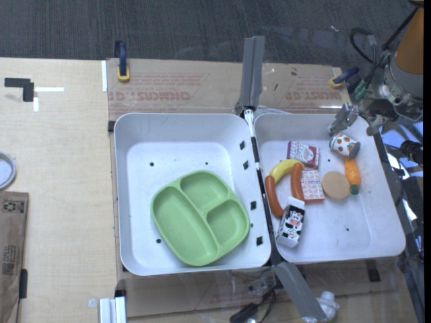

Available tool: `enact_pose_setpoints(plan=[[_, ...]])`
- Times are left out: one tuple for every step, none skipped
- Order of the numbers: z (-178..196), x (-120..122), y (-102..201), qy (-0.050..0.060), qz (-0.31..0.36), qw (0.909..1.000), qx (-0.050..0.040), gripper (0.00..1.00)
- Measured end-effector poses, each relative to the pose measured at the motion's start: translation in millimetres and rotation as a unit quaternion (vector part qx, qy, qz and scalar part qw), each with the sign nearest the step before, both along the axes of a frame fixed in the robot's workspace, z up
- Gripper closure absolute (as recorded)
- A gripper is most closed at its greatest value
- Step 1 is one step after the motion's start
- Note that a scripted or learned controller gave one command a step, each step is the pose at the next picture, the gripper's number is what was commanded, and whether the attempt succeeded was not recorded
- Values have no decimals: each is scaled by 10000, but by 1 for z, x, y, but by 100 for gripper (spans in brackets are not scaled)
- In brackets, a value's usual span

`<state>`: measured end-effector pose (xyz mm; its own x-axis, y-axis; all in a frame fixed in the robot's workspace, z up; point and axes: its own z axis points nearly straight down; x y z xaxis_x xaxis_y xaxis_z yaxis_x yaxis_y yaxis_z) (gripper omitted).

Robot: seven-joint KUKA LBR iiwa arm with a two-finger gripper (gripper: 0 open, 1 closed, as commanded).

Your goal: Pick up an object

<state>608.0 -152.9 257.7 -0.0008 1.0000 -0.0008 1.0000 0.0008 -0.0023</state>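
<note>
Closest to the lens: cow-print milk carton (291, 224), lying at the front left of the right bin (377, 244), just beside the divider wall.

Behind the carton, a reddish sausage (273, 195) runs along that wall. A yellow banana (283, 169) curves over its far end, and a second, more orange sausage (297, 179) lies just right of it. A red-and-white packet (312, 184) lies flat against that one. A similar red box (303, 153) sits farther back.

To the right, a round tan cookie (336, 185) touches an orange carrot (352, 172). Just behind the carrot sits a small white spotted toy (344, 144), tipped on its side; what it depicts I cannot tell.

My gripper (355, 118) hangs over the far right corner of this bin, just behind the spotted toy and apart from it. Nothing is held in it. Spread or pressed together: cannot tell from this angle.

Left bin (135, 180): one green divided plate (200, 217), three compartments, lying towards the front.

Bench beyond: blue-and-yellow clamp (120, 61) at the far edge of the cardboard sheet (182, 86) under the bins.
</note>
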Motion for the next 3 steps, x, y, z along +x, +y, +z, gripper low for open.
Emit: enact_pose_setpoints(plan=[[-163, -40, -50, -10, -433, 9991, 20, 0], [-155, -40, -51, -7, -447, 9990, 11, 100], [-53, -36, 17, -5, -291, 9996, 0, 100]])
